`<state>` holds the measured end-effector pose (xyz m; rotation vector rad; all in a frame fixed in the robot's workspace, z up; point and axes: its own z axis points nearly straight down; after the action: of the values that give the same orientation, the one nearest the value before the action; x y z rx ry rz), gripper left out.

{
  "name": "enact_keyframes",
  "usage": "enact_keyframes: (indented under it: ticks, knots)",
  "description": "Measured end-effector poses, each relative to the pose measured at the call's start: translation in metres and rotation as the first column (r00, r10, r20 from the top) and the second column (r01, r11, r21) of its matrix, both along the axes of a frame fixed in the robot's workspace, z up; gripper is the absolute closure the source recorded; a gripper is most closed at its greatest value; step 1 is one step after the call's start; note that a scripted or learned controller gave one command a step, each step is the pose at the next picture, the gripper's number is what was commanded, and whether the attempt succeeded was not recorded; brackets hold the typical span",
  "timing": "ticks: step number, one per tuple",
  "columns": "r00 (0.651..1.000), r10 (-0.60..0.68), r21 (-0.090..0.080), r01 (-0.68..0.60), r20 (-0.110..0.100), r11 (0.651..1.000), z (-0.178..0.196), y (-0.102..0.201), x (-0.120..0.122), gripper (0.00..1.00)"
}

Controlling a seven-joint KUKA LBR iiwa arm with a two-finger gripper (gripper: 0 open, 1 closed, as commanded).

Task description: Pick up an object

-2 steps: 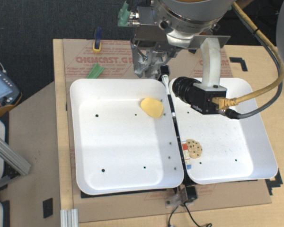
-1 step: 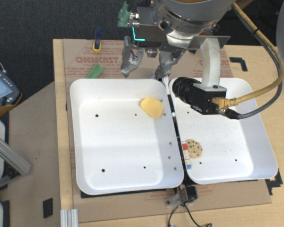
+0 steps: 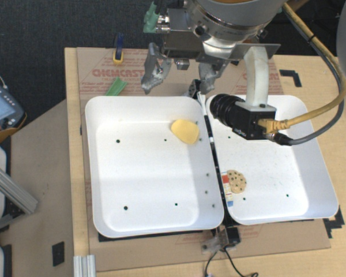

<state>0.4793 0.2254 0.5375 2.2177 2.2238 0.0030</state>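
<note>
Red lettering "CHEMCAST" [image 3: 116,73] runs along the cardboard-covered counter [image 3: 78,154] beyond 2 white bins. The hand [image 3: 179,77] hangs over the counter's far edge, fingers spread wide, gripping nothing. A yellow lump [image 3: 185,131] lies in the left bin [image 3: 132,206], a cookie packet [image 3: 235,183] in the right bin [image 3: 300,183].

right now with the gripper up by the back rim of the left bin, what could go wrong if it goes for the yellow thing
The gripper hangs above the far rim of the left bin, so a straight descent would probably hit the rim, not the yellow object.

The yellow object lies close to the divider between the bins; a finger may land on that wall or push the object against it.

The object looks rounded and smooth, so it might slip out as the fingers close.
</note>
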Motion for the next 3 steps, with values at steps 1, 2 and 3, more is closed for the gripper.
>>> enact_keyframes:
  ticks: [1,2,3]
  knots:
    - [1.0,-0.012,-0.004,0.012,0.002,1.0,-0.004,-0.066,0.112,0.0]
    - [1.0,-0.002,0.0,0.002,0.006,1.0,0.009,-0.061,0.107,1.0]
    - [1.0,0.003,-0.004,-0.003,-0.017,1.0,-0.125,0.0,0.109,1.0]
